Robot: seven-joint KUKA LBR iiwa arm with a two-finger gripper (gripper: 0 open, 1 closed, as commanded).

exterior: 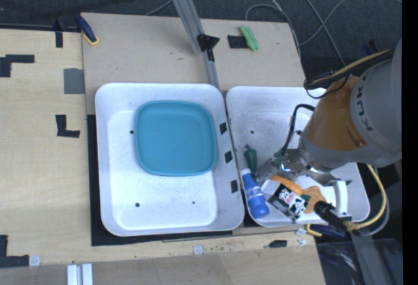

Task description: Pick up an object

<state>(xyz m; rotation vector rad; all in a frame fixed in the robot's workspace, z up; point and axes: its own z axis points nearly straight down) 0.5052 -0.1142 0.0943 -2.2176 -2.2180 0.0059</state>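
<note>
Bench, tan surface with black tape marks, bears two shallow white bins side by side. Left bin, centre-left of the frame, contains one teal square plate lying flat in its upper half. Right bin, centre-right of the frame, contains a cluster of small objects in its lower half: a dark green marker-like item near the bin's left wall; a blue and white bottle directly below it, lying along the left wall with its blue end toward the lower edge; an orange and black object with a white label just to the right of the bottle, close to the bin's lower edge. Arm, grey with an orange band, enters from the right of the frame and descends over the right bin. Gripper is positioned low in the bin, directly above the orange and black object in the frame and to the right of the bottle and marker; whether it grips anything cannot be told, since the wrist obscures it. A green clip-like item rests on the bench above the right bin; a blue and yellow item rests at the upper left corner of the board.
</note>
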